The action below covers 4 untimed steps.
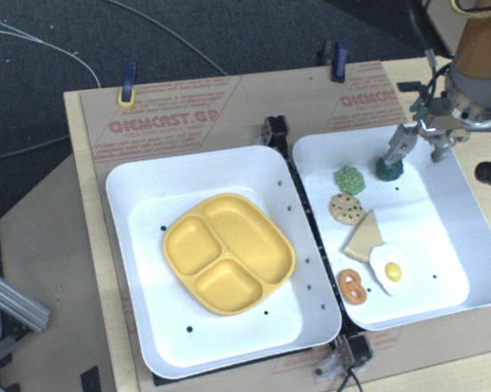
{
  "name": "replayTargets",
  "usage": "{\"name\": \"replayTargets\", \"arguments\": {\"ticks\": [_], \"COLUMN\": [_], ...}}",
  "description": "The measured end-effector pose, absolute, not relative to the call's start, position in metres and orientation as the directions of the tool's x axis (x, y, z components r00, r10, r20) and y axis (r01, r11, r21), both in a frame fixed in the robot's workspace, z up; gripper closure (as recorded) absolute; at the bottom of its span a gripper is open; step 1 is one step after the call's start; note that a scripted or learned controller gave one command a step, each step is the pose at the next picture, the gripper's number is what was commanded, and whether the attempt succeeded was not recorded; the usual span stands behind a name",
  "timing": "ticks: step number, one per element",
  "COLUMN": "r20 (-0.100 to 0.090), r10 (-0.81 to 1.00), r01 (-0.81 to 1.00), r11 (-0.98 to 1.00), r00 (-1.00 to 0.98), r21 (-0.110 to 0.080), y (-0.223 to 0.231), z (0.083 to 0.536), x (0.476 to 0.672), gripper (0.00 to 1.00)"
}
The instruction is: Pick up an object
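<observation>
The right bin (466,233) holds several toy foods: a green broccoli-like piece (348,179), a chocolate-chip cookie (346,209), a tan wedge (363,240), a fried egg (389,268) and a pretzel (352,286). My gripper (418,155) hangs over the bin's far side, right of the green piece, open, with nothing between its spread fingers. A small dark green lump (389,170) sits at the tip of the left finger (396,147); I cannot tell whether it is a separate object.
The left bin (140,213) holds a yellow divided plate (228,252). The bins' shared rim (308,227) runs between them. Bare white floor lies in the right bin's right half. Clamps and cables sit beyond the bench's far edge.
</observation>
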<state>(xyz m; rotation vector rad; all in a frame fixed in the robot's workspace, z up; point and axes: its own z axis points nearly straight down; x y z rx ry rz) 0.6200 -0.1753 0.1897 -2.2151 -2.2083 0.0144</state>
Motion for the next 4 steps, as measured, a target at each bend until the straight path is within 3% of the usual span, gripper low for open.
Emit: {"name": "replayTargets", "arguments": {"ticks": [1, 3, 4], "r20": [0.000, 0.001, 0.001], "r10": [1.000, 1.000, 1.000], "r01": [1.000, 1.000, 1.000], "r11": [0.000, 0.001, 0.000], "r00": [0.000, -0.001, 0.000], "r21": [-0.001, -0.004, -0.002], "y": [-0.175, -0.164, -0.164], "z": [0.199, 0.083, 0.085], "x": [0.623, 0.618, 0.618], "gripper": [0.00, 0.00, 0.00]}}
